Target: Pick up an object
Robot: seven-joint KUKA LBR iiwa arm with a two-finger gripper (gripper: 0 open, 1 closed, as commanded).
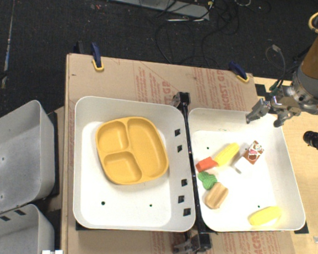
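Note:
The right bin (288, 168) holds several small toys: a yellow corn-like piece (226, 153), a red block (206, 165), a green piece (207, 181), a tan bread-like piece (216, 196), a yellow lemon-like piece (264, 215) and a small brown-and-white item (253, 152). My gripper (269, 115) hovers over the bin's far right corner, open, with nothing between its fingers. It stands well above and to the right of the toys.
The left bin (81, 194) carries a yellow divided plate (131, 149). A black divider (185, 170) runs between the bins. Grey tubs (9, 160) sit off the bench's left side. Cables lie on the dark floor behind.

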